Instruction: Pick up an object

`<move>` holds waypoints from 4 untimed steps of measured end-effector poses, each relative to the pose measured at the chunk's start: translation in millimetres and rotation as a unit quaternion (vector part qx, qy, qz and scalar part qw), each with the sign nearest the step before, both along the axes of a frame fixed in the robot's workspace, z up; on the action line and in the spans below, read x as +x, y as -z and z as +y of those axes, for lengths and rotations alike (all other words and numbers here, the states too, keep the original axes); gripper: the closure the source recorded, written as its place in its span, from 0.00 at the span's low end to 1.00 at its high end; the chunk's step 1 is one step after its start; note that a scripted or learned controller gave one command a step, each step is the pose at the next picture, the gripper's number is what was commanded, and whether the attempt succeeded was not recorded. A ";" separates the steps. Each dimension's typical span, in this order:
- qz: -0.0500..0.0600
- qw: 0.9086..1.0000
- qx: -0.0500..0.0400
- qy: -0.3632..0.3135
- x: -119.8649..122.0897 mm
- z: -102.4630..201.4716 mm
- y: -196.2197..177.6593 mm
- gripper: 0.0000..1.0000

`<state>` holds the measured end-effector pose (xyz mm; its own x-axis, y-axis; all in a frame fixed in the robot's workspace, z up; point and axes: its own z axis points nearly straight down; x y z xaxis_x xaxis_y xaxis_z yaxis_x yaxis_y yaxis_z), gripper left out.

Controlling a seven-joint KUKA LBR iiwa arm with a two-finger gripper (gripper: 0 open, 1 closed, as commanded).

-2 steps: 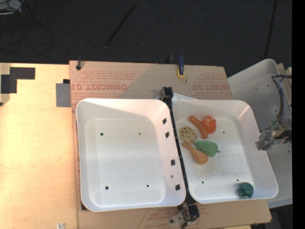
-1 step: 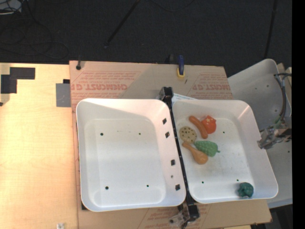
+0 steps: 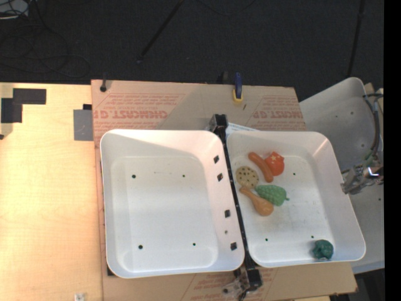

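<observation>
White plastic forms both bins, and the right bin (image 3: 332,168) holds every toy: a red piece (image 3: 274,163), an orange sausage (image 3: 259,167), a green leafy piece (image 3: 272,195) and a drumstick (image 3: 257,201) crowd together near its left wall, so a grab there may catch two or slip. A teal lump (image 3: 323,249) sits alone in its near right corner. The left bin (image 3: 116,168) adjoins it.

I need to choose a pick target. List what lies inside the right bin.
Inside the right bin: an orange carrot-like toy, a red toy, a round tan waffle-like piece, a green leafy toy lying over a tan drumstick-like toy, covering part of it, and a teal lump near the front corner.
</observation>
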<state>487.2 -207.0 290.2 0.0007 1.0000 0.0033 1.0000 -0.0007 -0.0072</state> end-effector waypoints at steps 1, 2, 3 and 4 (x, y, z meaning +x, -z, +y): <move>0.000 1.000 0.000 -0.001 -0.2 -1.1 -9.2 1.00; 0.001 1.000 0.000 -0.002 -0.2 -2.0 -18.4 1.00; 0.001 1.000 0.000 -0.004 -0.2 -3.0 -27.6 1.00; -0.010 1.000 -0.004 -0.001 -10.7 13.6 -172.7 1.00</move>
<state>476.5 -193.5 462.9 -0.0014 1.0000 -0.0049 0.9999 0.0015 0.0137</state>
